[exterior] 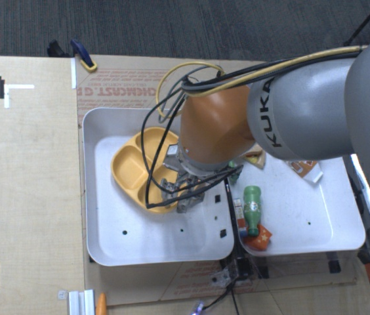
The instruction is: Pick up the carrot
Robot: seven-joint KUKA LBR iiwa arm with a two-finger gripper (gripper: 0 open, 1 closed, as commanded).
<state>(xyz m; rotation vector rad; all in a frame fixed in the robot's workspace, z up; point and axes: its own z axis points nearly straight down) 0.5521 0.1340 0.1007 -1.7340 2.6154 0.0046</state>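
Over the left bin [100, 195], near its right wall, the gripper [180, 194] is held low at the right-hand rim of a yellow divided plate [129, 166]. Whether the gripper is open or closed cannot be told, as it is masked by the wrist and cables. Against the left wall of the right bin [342, 238], a green bottle [252, 205] is laid. An orange-red thing [259, 240] is seen touching the bottle, toward the bin's near left corner; whether it is the carrot cannot be told.
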